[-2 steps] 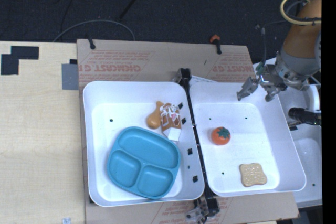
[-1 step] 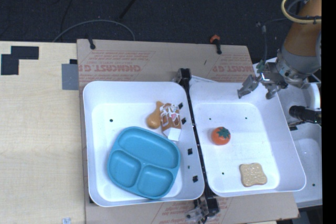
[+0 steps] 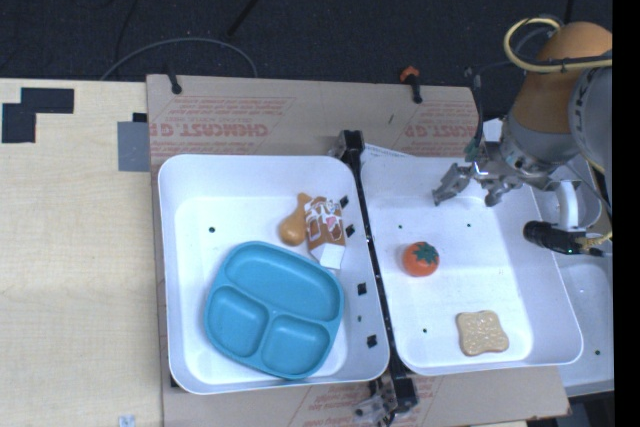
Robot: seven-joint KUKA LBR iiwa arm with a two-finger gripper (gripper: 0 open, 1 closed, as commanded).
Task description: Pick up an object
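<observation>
Two shallow white plastic bins sit side by side on my bench, the left bin (image 3: 185,215) and the right bin (image 3: 560,335). My claw (image 3: 468,186) hangs over the far right corner of the right bin, its two grey fingers spread wide apart with nothing between them. Near the middle of that bin's floor lies a small round red toy tomato with a green top (image 3: 421,258), well apart from my claw. Toward the bin's near edge lies a tan square slice of toy toast (image 3: 482,333). In the left bin, a blue moulded tray with three compartments (image 3: 273,309) fills the near half. Just beyond it, against the right wall, lies what looks like an orange-brown toy with a red-and-white wrapper (image 3: 315,221); I cannot make it out clearly.
</observation>
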